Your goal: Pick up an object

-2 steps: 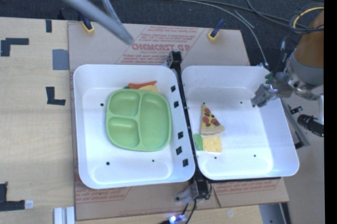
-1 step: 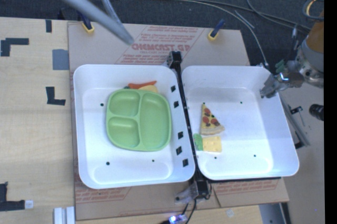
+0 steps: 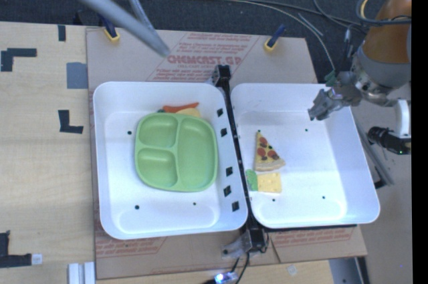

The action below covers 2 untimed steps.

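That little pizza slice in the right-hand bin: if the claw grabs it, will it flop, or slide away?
The pizza slice looks like a moulded toy, so probably stiff and light rather than floppy. It lies flat on the smooth floor of the right bin, so it may skid if nudged. Its thin wedge shape gives the gripper little to pinch.

A single fixed camera sits above the counter [image 3: 40, 142] and looks down on it at a slant, so the far edge lies toward the top of the view and the near edge toward the bottom. It stands at a middling range: both shallow white plastic bins, the left one [image 3: 114, 216] and the right one [image 3: 348, 202], fit whole within the view, with brown cardboard sheet [image 3: 200, 55] and dark floor beyond. The grey arm with its orange band [image 3: 391, 15] enters from the view's right side.
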Motion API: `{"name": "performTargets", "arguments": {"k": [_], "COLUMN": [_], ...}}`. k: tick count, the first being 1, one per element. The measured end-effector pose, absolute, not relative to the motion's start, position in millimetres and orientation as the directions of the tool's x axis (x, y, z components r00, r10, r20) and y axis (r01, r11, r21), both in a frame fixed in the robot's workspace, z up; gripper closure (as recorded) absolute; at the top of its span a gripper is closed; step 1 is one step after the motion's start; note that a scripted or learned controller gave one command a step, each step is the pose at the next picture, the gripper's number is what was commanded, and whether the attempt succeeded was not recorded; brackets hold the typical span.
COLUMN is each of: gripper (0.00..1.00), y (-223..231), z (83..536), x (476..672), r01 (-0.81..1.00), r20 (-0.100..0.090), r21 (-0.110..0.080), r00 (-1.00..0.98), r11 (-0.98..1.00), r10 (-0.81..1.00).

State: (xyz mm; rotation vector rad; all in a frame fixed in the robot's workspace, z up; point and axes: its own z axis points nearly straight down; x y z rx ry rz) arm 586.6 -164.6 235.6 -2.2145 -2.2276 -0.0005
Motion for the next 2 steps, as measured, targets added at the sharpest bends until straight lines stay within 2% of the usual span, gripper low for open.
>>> {"name": "performTargets", "arguments": {"k": [1,2], "gripper": [1.0,1.0], "y": [-114.7,-60.5], "z": [240.3,226.2], "x": [582.8,587.6], "r01": [1.0,1.0], "r20": [0.001,0.001], "r21": [0.0,-0.002], "r00": [-0.006,-0.006], "r11": [0.006,0.006], "r10": [1.0,1.0]}}
